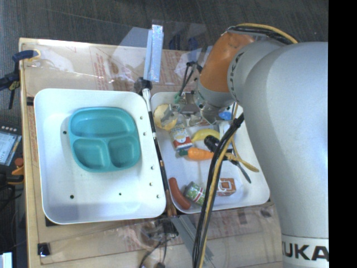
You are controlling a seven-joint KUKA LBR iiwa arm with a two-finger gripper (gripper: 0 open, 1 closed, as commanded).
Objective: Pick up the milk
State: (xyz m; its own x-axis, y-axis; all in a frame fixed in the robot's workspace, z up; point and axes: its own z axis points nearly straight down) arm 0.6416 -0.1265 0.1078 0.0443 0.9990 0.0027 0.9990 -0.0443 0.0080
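Gripper: (187, 106) low in the right bin (254, 190); open or shut, I cannot tell.
Milk: small boxy carton (181, 140), just below the gripper.
Carrot: smooth orange toy (199, 154) touching the carton.
Left bin: holds a shiny teal plate (105, 137).

Bins (50, 149): white plastic, smooth, slight sheen.
Divided plate (105, 137): teal plastic, glossy.
Arm casing (290, 149): grey, smooth, satin; orange band (218, 60) glossy.
Bench top (83, 66): light wood under clear, reflective film.
Cables (212, 188): black, matt.
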